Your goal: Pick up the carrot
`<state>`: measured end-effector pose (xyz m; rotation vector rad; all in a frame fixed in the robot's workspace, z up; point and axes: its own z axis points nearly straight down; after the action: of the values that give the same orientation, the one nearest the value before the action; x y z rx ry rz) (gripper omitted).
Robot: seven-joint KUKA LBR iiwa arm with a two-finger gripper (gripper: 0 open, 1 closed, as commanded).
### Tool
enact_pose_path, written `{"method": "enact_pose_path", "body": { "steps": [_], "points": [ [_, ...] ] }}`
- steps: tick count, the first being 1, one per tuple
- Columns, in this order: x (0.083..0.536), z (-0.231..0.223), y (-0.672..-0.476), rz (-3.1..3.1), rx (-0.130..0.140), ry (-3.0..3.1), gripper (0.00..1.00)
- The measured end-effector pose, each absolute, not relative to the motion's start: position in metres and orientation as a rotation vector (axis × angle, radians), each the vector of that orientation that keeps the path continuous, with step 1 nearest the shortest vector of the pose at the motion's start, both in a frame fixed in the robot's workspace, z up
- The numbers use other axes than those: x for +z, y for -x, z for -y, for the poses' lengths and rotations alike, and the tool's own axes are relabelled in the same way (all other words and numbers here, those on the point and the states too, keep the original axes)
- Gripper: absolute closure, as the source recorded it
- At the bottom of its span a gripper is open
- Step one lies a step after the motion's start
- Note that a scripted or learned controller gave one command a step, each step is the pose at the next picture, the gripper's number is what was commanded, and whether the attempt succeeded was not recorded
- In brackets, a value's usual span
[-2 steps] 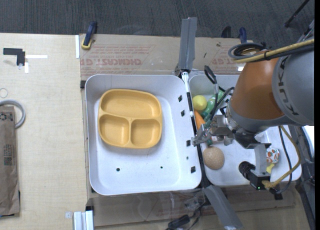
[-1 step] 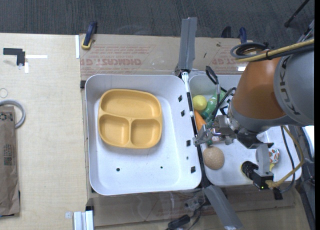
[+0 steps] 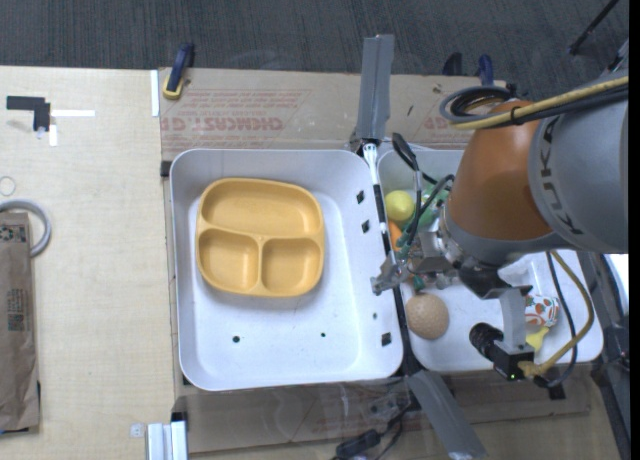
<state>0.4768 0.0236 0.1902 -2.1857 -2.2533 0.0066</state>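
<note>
The pincer (image 3: 400, 273) hangs low at the right bin's (image 3: 450, 348) left wall; whether it is wide or narrow I cannot tell. The carrot (image 3: 396, 235) shows as an orange sliver just above it, below a yellow-green ball (image 3: 399, 206). A tan ball (image 3: 428, 316) lies nearby. A yellow tray (image 3: 261, 236) sits in the left bin (image 3: 200, 338)

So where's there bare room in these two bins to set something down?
The left bin has bare floor below the yellow divided tray, along its lower wall, plus a strip on the tray's right toward the divider. The right bin is crowded: the arm covers most of it, with a yellow fruit and a tan ball beside it.
</note>
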Motion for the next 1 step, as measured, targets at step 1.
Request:
{"method": "enact_pose_path", "body": {
  "steps": [1],
  "points": [
    [0.1906,0.015,-0.4946,2.307,0.005,2.132,0.0]
  ]
}}
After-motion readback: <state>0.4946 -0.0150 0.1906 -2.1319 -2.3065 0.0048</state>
